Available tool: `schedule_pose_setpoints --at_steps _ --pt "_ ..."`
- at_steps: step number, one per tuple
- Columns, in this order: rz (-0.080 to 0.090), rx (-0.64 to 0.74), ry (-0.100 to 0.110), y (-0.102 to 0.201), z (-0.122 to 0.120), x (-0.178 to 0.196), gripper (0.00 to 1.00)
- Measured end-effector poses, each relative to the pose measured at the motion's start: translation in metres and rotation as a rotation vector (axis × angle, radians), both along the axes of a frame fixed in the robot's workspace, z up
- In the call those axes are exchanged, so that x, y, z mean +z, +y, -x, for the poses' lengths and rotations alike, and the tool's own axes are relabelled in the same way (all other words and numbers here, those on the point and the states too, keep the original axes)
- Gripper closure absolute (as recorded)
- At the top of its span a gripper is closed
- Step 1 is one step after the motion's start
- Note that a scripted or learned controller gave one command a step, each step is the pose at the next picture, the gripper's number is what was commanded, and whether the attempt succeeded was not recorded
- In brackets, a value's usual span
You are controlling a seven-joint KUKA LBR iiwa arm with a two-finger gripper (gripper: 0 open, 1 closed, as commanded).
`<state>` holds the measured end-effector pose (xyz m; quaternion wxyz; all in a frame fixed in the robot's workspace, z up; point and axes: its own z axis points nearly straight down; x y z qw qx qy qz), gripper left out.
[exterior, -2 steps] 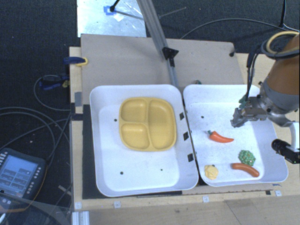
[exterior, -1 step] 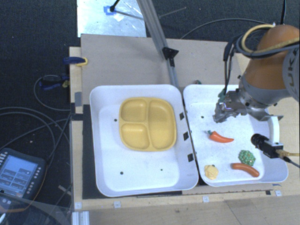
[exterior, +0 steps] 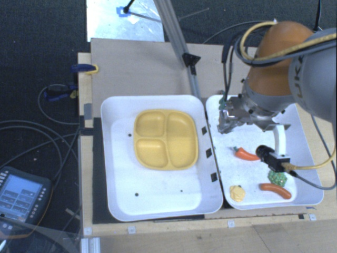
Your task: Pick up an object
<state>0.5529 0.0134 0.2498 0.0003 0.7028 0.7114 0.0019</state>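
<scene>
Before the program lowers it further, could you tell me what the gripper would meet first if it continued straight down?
Probably bare floor of the right bin. The gripper points down near the bin's far-left corner; the carrot lies nearer the camera, seemingly off that line, though depth is unclear.

Perhaps "UK" on arm (exterior: 310, 83).

Bench (exterior: 142, 67) with two bins (exterior: 158, 194)

Yellow tray (exterior: 166, 139) amid open bin floor (exterior: 158, 194)
</scene>
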Motion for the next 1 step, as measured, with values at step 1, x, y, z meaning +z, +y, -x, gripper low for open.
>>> schedule_pose_setpoints --at_steps 1 --pt "-0.001 -0.001 0.0 0.0564 -0.0207 -0.0003 1.0"
